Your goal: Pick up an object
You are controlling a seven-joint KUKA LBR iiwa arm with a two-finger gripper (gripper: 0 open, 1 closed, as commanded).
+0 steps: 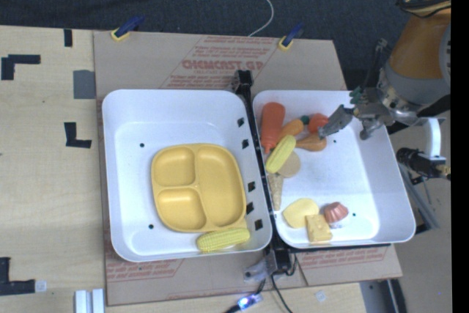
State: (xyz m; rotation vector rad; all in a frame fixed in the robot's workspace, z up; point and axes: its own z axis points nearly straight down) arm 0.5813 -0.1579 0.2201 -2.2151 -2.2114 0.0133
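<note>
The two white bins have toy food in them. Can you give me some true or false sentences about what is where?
1. The yellow divided plastic plate lies in the left white bin. True.
2. The yellow toy corn cob lies on the plate. False: it lies on the bin floor beside the plate's near edge.
3. The long orange-red toy sausage lies in the right white bin, by the wall between the bins. True.
4. The gripper is over the left bin. False: it is over the right bin, close to the small orange toy pieces.
5. The pale yellow toy wedge lies at the near end of the right bin. True.
</note>
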